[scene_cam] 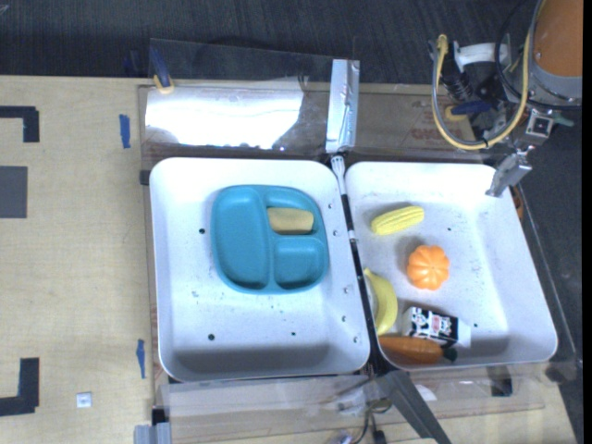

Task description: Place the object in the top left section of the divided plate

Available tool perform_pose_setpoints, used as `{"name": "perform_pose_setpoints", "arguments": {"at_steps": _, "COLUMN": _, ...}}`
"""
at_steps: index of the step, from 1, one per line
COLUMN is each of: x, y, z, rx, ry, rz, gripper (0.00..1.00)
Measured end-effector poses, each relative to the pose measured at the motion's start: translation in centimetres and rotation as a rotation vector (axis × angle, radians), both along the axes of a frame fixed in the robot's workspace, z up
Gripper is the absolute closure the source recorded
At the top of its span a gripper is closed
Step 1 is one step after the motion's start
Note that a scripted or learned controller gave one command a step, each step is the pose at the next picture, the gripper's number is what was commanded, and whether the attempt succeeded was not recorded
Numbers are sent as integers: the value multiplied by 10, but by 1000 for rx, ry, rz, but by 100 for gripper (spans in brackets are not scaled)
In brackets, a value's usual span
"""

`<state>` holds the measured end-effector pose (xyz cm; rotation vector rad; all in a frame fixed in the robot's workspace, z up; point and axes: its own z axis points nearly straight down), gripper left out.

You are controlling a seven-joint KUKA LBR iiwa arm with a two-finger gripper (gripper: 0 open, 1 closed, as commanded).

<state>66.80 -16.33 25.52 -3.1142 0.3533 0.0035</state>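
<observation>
While the jaws hover over the right bin, yellow object well apart, on divided plate.

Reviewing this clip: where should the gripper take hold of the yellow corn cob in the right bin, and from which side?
Grip the corn cob across its narrow middle, coming straight down from above: it lies flat, elongated left-right, with free bin floor around it.

Our arm, drawn back at the upper right

We see our arm at the view's top right corner, its orange band showing above the grey wrist, with yellow and black cables looped beside it. Our gripper hangs over the far right rim; we cannot make out its fingers.
</observation>
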Motion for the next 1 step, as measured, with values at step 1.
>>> {"name": "perform_pose_setpoints", "arguments": {"at_steps": 1, "x": -1, "y": 15, "z": -19, "rx": 0, "ry": 4, "rz": 26, "gripper": 0}}
